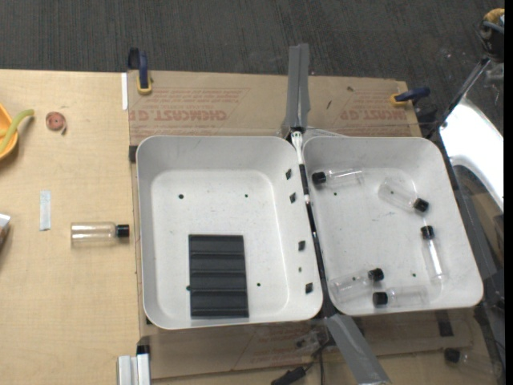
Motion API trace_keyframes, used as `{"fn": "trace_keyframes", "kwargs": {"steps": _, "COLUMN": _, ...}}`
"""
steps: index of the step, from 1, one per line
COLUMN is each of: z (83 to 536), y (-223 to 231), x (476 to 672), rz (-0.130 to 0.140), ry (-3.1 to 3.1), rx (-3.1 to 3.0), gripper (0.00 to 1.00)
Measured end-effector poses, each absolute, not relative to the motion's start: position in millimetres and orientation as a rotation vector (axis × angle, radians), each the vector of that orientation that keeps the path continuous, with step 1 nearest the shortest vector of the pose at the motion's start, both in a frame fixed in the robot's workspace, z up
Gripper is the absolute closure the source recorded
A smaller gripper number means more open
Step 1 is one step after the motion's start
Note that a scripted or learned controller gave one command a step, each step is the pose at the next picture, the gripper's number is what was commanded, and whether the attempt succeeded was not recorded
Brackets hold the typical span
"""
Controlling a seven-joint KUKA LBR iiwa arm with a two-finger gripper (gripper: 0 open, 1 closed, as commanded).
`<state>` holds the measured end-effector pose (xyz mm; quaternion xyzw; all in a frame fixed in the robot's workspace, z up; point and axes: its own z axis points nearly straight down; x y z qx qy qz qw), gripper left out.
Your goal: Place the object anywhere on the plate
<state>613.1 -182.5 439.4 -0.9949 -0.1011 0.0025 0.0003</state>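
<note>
Across the right bin (449, 175) lie clear bottles (337, 178), none yet picked; I judge grasping comes next, then the dark ridged plate (217, 276). Jaws: I cannot tell.

Two bins sit side by side on the bench, touching along their inner edges. The left bin (152, 215) holds a ribbed plate (217, 276) lying flat toward its near side. The right bin (449, 215) holds five bottles: one (337, 177) at its far left, one (402, 193) toward its far right, one (433, 255) along its right wall, and two (353, 282) (398, 297) close together near the front. Another bottle (98, 232) lies on the bench left of the bins.
</note>
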Motion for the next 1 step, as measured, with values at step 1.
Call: {"fn": "trace_keyframes", "kwargs": {"steps": 1, "z": 439.9, "y": -222.7, "x": 577.0, "rz": 0.009, "ry": -0.313, "rx": -3.125, "gripper": 0.00}}
